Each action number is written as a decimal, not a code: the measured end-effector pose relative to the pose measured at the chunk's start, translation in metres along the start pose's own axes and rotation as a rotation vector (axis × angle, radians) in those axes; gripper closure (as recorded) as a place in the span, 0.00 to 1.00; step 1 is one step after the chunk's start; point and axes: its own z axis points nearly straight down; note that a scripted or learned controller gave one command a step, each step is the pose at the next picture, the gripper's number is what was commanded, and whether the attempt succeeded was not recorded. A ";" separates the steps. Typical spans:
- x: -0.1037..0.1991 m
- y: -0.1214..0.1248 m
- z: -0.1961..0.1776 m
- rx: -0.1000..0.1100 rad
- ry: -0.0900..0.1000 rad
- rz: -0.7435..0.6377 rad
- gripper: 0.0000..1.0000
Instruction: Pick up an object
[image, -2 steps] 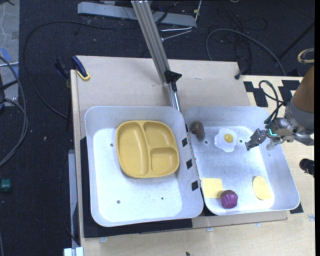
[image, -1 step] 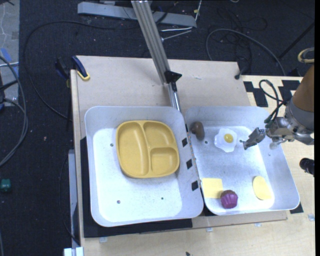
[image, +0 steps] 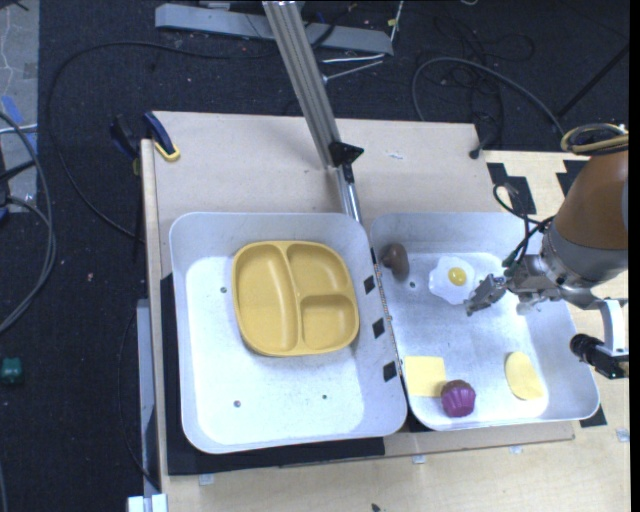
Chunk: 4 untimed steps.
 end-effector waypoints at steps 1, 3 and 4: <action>0.001 -0.001 0.054 0.000 0.000 0.003 0.00; 0.001 0.003 -0.002 -0.010 -0.003 0.001 1.00; -0.002 0.012 -0.063 -0.012 -0.004 0.000 1.00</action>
